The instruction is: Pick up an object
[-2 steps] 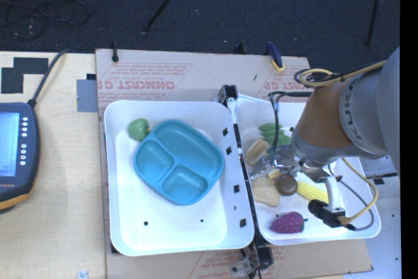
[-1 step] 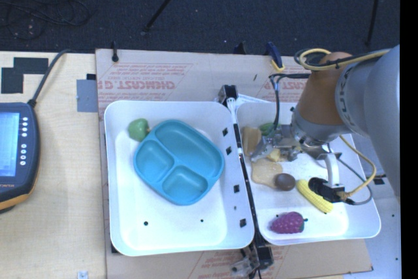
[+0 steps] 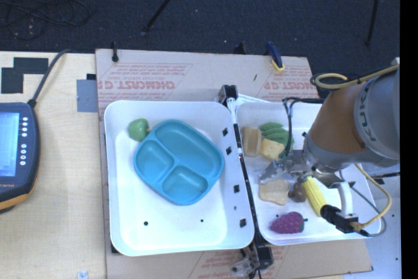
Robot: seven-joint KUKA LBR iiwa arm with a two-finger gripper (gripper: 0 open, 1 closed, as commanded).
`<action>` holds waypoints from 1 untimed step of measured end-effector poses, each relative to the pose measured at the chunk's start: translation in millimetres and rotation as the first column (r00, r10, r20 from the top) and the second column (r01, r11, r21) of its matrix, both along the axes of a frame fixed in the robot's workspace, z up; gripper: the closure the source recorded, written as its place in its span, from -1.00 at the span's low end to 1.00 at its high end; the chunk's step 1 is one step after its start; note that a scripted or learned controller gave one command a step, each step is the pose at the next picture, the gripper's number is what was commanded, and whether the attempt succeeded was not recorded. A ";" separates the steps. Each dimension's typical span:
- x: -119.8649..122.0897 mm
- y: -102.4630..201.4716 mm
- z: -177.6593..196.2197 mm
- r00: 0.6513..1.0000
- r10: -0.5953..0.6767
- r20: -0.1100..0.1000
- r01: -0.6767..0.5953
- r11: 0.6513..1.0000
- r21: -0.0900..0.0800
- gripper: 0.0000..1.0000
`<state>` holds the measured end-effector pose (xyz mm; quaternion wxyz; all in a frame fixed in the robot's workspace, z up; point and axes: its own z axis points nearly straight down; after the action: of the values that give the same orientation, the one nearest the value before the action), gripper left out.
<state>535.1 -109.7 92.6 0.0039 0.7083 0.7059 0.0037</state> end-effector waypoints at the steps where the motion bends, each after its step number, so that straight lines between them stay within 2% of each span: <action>1: 113.7 16.6 -1.1 1.000 0.007 -0.005 -0.007 1.000 -0.001 -1.00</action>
<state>648.8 -93.1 91.4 0.0026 0.7057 0.7085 0.0016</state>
